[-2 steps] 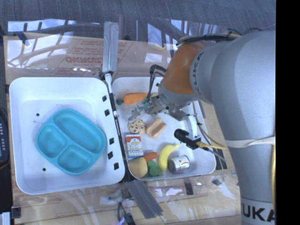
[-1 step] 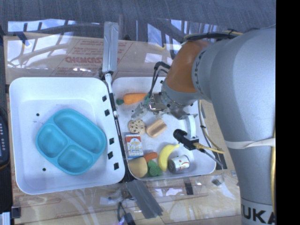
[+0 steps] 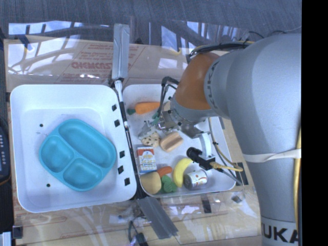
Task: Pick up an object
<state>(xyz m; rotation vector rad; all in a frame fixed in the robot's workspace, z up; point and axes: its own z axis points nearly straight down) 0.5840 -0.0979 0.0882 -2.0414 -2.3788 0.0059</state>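
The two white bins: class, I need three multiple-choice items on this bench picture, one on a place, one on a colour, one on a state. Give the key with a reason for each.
1. Where does the divided plate lie?
A. in the left bin
B. in the right bin
C. on the floor

2. What colour is that plate?
A. red
B. blue
C. yellow

3. How does the drink can in the right bin rest?
A. upright on the carrot
B. stacked on the plate
C. on its side beside the banana

Key: 1 A, the plate sits alone on the left bin's floor. 2 B, it is light blue all over. 3 C, the can lies flat, right of the banana, near the bin's front edge.
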